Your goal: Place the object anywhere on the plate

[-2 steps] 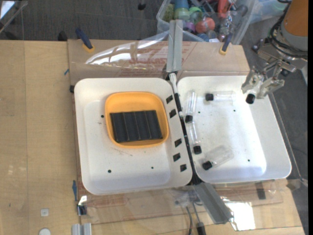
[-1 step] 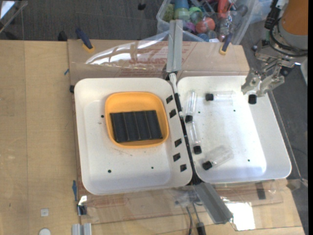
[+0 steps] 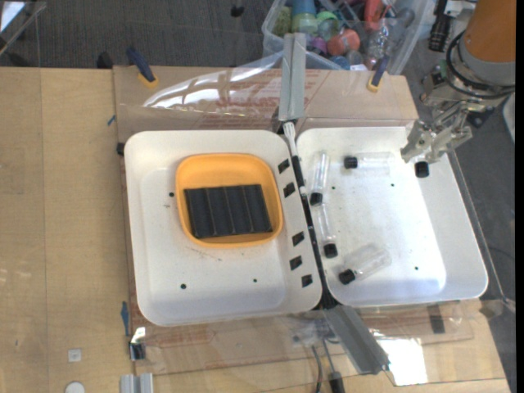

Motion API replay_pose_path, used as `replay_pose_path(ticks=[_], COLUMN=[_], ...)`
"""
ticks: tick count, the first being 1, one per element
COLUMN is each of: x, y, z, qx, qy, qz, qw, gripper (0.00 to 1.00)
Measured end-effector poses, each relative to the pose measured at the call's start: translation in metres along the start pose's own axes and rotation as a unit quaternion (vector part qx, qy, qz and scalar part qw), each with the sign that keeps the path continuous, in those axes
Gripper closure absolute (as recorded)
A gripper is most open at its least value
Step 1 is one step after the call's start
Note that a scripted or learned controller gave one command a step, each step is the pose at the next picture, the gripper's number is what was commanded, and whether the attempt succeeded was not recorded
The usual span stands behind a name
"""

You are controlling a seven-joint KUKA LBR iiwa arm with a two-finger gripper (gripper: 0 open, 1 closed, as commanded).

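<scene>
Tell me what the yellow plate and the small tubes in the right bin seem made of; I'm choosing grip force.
The yellow plate looks like moulded plastic, matte and evenly coloured, with soft rounded corners. The tubes look like clear plastic or glass, since the white bin shows through them, each with a dark cap; which of the two, the view leaves open.

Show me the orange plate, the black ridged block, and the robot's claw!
Orange square plate [image 3: 190,173]: camera view, on its bare upper-left rim.
Black ridged rectangular block [image 3: 228,210]: camera view, on its middle.
Gripper [image 3: 425,148]: camera view, between its fingertips, over the right bin's far corner.
</scene>
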State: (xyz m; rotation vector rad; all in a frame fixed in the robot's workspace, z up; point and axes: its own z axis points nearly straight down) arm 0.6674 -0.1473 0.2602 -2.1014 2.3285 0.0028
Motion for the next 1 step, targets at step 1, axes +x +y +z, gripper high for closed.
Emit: replay_pose_path(ticks=[1], x=[-0.0129], y=[0.0020], z=[-0.0094], qx=[0.001], qy=[0.000], qz=[-0.063], qw=[0.9980], gripper=[1.00])
